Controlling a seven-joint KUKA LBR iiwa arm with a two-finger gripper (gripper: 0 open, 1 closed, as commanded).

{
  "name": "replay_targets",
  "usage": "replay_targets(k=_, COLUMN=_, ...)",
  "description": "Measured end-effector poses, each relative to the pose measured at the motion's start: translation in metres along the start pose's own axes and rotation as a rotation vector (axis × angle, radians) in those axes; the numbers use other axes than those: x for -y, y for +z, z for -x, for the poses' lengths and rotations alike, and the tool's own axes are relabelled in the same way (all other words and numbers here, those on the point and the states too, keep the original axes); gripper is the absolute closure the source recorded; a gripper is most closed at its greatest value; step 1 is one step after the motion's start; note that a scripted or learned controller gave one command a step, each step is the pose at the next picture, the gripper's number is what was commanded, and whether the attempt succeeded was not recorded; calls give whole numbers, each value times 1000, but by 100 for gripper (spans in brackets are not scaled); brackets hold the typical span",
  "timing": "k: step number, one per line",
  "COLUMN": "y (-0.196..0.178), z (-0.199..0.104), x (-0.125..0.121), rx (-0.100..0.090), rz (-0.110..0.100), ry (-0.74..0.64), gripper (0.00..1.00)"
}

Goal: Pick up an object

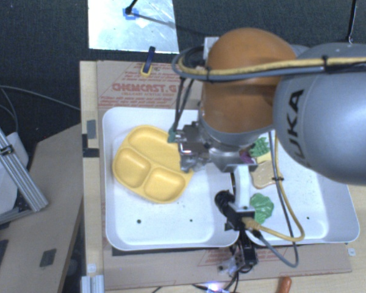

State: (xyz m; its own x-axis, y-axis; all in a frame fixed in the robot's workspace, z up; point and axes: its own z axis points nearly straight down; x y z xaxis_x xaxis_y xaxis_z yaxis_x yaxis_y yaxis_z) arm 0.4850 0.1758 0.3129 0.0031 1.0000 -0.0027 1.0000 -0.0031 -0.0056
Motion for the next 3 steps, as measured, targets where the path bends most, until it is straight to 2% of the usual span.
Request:
replay_targets(k=1, y=-28, z=-4, x=-58, rx=-4, rz=13, ry=-3, gripper=100)
replay_targets(k=2, y=97, z=1, x=-119, rx=1, rz=0, ry=-2, gripper=100)
replay_targets(k=3, y=103, z=45, x=-96, rx=-1, rz=2, ry=0, gripper=100)
